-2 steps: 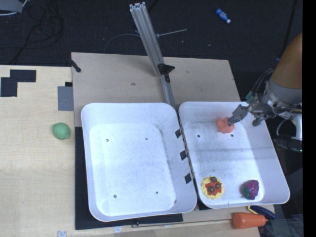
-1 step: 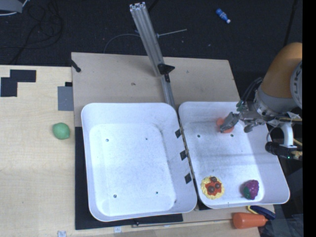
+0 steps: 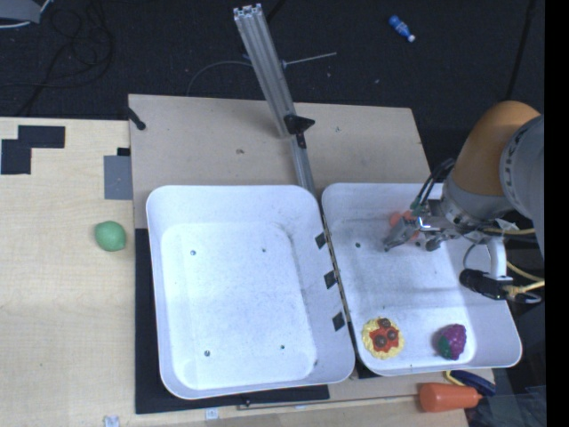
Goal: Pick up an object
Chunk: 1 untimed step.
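Sitting side by side on the bench are two shallow white plastic bins: the left bin (image 3: 233,205) and the right bin (image 3: 418,278). Two toys lie in the right bin, both along its near edge: one round yellow toy topped with red pieces (image 3: 382,337), towards the near left corner, and one purple grape-like cluster (image 3: 452,341), towards the near right corner, near each other but apart. Outside the bins lie one green ball (image 3: 110,236), on the pale wooden surface well to the left of the left bin, and one orange carrot-shaped toy (image 3: 448,397), on the bench just nearer than the right bin's near right corner. One grey metal rail (image 3: 273,76) slants from the far side down to the gap between the bins. The single grey arm with its orange band (image 3: 494,149) enters from the right and bends down over the far half of the right bin, its wrist pointing left. The two-finger gripper (image 3: 396,236) hangs over bare bin floor, well apart from both toys; whether it is spread or closed cannot be told.
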Each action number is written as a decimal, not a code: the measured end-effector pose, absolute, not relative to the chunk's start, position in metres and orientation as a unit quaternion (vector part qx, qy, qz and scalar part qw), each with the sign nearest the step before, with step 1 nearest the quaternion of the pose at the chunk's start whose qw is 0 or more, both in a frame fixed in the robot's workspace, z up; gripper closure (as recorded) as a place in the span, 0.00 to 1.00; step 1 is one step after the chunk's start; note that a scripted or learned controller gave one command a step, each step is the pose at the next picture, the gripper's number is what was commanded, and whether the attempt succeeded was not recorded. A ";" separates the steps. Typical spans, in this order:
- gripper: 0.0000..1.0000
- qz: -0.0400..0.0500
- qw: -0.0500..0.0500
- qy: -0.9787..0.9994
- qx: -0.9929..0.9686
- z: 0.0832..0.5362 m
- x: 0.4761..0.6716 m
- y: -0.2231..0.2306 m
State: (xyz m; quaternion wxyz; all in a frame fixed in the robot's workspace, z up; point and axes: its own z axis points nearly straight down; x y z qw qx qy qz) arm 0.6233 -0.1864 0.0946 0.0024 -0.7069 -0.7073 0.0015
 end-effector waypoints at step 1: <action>0.00 0.000 0.000 -0.708 -0.707 0.091 0.623 -0.186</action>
